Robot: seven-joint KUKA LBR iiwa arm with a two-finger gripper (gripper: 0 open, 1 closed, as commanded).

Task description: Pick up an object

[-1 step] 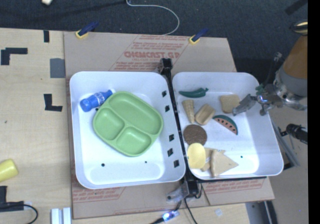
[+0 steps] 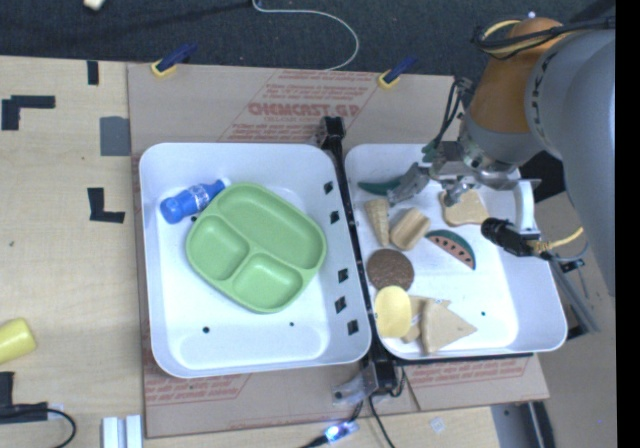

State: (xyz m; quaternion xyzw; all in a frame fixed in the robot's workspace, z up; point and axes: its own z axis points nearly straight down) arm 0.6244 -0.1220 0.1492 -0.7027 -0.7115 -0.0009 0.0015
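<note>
The claw (image 2: 452, 179) hangs low over the far part of the right bin (image 2: 520, 331), and whether it is spread or pressed together cannot be told from this view, since the wrist hardware covers it. The grey arm (image 2: 575, 136) comes in from the right edge of the desk (image 2: 60, 236), bending downward at the orange band (image 2: 510, 86) so that the wrist points almost straight into the bin.

Directly under the claw sits a small tan toast-shaped piece (image 2: 465, 208), touching or just below the tool; no object can be seen gripped. A dark green curved piece (image 2: 383, 184) lies near the bin's far left corner, just beside the claw. Along the bin's left wall stand two beige bread-like pieces (image 2: 397, 224), and nearer the front a brown round cookie-like disc (image 2: 389, 266), then a yellow rounded piece (image 2: 393, 312) touching a pale wedge (image 2: 440, 324) at the front left corner. A watermelon slice (image 2: 452, 247) lies near the middle of the bin.

The left bin (image 2: 160, 336) holds a green divided plate (image 2: 256, 247) in its middle, with a blue bottle (image 2: 190, 201) at the far left corner, touching the plate's rim. A yellow object (image 2: 14, 339) rests at the desk's left edge.
</note>
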